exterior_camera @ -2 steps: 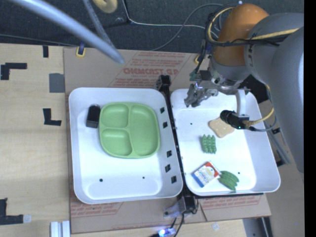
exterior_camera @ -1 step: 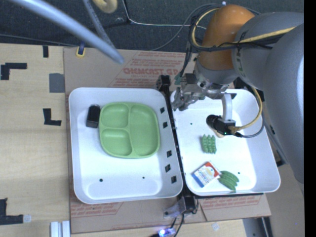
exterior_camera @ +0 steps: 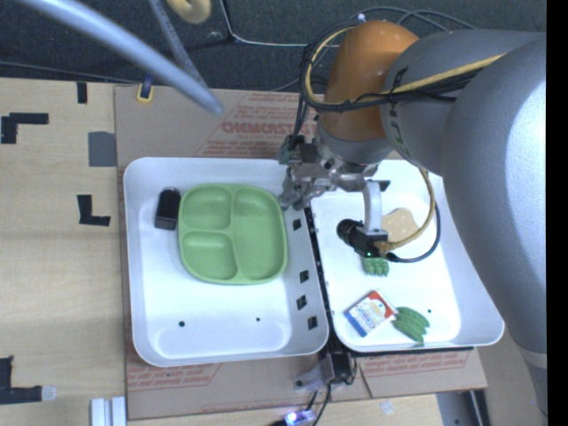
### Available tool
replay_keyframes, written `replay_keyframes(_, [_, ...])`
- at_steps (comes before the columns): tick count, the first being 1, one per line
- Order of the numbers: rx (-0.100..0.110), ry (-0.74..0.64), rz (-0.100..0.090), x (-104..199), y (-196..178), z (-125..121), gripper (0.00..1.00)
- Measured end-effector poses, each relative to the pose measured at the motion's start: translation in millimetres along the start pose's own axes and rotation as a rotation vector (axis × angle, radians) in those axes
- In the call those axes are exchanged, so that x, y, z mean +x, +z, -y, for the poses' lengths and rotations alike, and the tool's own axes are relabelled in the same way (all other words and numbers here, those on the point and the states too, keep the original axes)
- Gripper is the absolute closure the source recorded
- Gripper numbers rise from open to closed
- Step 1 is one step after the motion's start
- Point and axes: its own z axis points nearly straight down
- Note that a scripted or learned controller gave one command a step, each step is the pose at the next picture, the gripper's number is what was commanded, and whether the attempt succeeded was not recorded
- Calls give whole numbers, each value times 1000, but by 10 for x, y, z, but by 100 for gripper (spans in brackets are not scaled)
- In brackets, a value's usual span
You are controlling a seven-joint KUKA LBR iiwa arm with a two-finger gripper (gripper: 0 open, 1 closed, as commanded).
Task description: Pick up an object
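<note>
Two risks: jaws, apart or together I cannot tell, hang over the wall (exterior_camera: 311, 260) btw. the bins, just beside green plate (exterior_camera: 232, 235) in left bin (exterior_camera: 222, 322); they may hit wall, or slip off plate rim.

Grey arm (exterior_camera: 484, 96) reaches in from the right across the upper-right corner, bent fwd & down. Its orange band (exterior_camera: 368, 69) sits just above the wrist (exterior_camera: 344, 153), rounded top toward the cam. Wrist points steeply down. The gripper (exterior_camera: 300, 183) hangs low, approx. mid-frame, below-left of the band.
</note>
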Motion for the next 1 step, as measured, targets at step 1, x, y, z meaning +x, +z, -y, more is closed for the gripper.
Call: replay_keyframes(1, [0,1,1,440,11,197,100])
